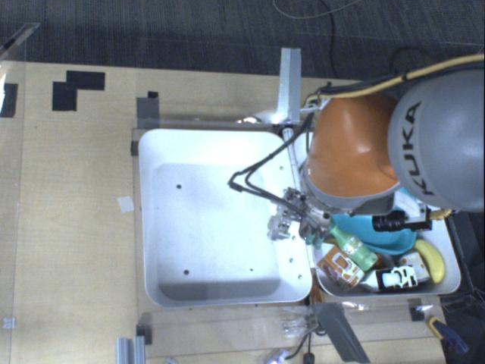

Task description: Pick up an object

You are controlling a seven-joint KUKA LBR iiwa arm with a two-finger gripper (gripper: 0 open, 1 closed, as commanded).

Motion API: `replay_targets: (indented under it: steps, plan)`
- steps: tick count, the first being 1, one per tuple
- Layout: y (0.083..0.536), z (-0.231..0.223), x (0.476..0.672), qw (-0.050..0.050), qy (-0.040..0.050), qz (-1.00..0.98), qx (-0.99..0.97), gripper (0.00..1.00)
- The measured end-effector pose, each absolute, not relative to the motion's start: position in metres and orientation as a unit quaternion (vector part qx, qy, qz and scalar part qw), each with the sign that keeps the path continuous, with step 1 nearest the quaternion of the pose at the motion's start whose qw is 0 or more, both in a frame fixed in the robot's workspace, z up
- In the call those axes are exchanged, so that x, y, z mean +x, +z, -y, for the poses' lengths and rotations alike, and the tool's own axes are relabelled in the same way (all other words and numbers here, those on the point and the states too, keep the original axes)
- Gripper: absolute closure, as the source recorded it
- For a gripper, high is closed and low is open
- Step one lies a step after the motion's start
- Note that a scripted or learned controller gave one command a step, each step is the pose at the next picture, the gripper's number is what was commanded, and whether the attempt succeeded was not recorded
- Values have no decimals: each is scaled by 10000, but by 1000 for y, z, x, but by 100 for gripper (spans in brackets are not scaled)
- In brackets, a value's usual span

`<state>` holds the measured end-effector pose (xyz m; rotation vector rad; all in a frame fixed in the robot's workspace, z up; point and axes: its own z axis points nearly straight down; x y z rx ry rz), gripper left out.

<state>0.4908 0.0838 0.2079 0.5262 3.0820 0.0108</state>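
Observation:
My gripper hangs low over the right edge of the left bin, close to the divider between the two bins. The grey arm and its orange band cover most of the right bin. In the visible part of that bin lie a blue bowl, a green bottle, a brown packet, a yellow banana and a black-and-white item. The green bottle's end lies just right of the gripper. Nothing can be made out in the gripper.
A black cable loops from the wrist out over the left bin. A metal post stands behind the bins. Black marker shapes sit on the wooden bench at the far left.

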Motion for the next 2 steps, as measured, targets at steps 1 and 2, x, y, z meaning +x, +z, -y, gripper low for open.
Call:
replay_targets:
  steps: [1,2]
  plan:
    - [185,-17,489,40,9,-9908,1353,100]
    - [186,-107,488,41,13,-9996,-263,100]
